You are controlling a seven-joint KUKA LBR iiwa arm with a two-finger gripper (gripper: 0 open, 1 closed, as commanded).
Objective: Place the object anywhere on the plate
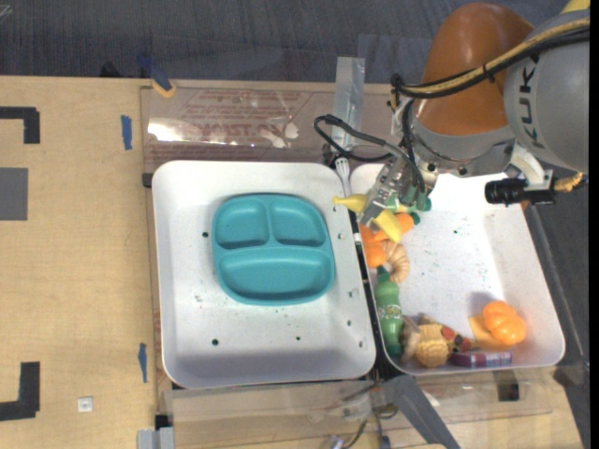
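A teal plate (273,248) with three compartments lies in the middle of the left white bin (187,325), with nothing on it. My gripper (384,206) hangs low over the near-left corner of the right bin (529,251), right by the divider between the bins. At its tip are a small yellow piece (349,200) poking left over the divider and an orange toy (401,221) with green on it. I cannot make out whether either one is held. The gripper is to the right of the plate, a short way from its rim.
Along the right bin's left wall lie an orange piece (373,249), a beige ridged toy (399,267) and a green bottle-like toy (387,299). At its front sit a yellow knobbly toy (430,349), a purple item (489,356) and an orange pumpkin-like toy (501,323). Black cables (342,134) loop behind the gripper.
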